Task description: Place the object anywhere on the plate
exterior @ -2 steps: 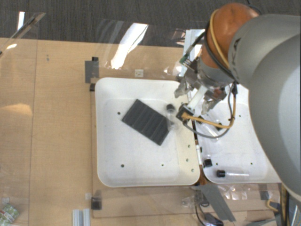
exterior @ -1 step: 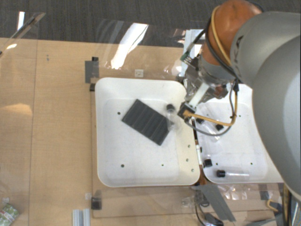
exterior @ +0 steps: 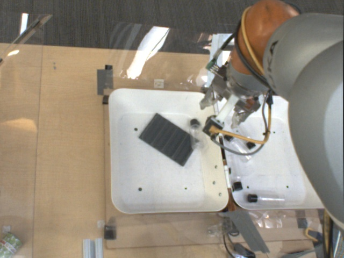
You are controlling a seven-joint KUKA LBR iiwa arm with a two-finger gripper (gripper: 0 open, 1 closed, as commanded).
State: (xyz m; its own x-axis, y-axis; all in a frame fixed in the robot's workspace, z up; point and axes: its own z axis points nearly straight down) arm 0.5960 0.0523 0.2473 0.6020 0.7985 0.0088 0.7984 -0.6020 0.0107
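Observation:
The plate (exterior: 166,138) is a dark grey ribbed rectangle lying at a slant in the middle of the left bin (exterior: 134,192). A small object with a dark top and a clear body (exterior: 194,127) sits just off the plate's right corner, on the bin floor. My gripper (exterior: 224,110) hangs over the divider between the two bins, near their far side, a little right of that small object. The wrist and cables hide its tips, and nothing shows as held in it.
The right bin (exterior: 279,165) holds a pen-like thing with a black cap (exterior: 262,198) near its front edge and a small black piece (exterior: 237,186) beside the divider. The big grey arm covers the right bin's far side.

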